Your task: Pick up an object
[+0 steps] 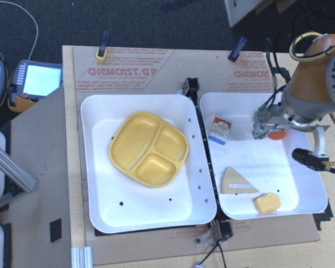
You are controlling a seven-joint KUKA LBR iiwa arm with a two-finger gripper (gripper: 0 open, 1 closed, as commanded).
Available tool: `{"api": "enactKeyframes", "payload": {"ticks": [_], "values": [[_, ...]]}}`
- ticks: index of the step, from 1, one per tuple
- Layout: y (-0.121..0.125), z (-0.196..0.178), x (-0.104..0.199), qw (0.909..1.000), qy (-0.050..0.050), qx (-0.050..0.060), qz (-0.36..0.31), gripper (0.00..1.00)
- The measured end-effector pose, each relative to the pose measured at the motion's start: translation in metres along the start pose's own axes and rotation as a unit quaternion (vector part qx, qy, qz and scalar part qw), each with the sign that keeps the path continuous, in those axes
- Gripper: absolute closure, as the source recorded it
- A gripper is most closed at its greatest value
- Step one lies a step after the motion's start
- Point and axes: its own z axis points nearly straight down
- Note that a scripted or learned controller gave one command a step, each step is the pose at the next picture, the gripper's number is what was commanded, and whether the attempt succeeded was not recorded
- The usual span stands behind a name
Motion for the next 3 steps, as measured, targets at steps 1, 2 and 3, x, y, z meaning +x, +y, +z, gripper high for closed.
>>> {"api": "enactKeyframes", "payload": {"ticks": [1, 2, 3], "values": [[-0.003, -0.045, -0.005, 1.0, 0.0, 0.0, 0.0, 1.0], [-0.001, -0.099, -0.005, 1.0, 0.0, -0.001, -0.001, 1.0], [-0.015, -0.098, 0.04, 1.0, 0.002, 0.004, -0.003, 1.0]]}}
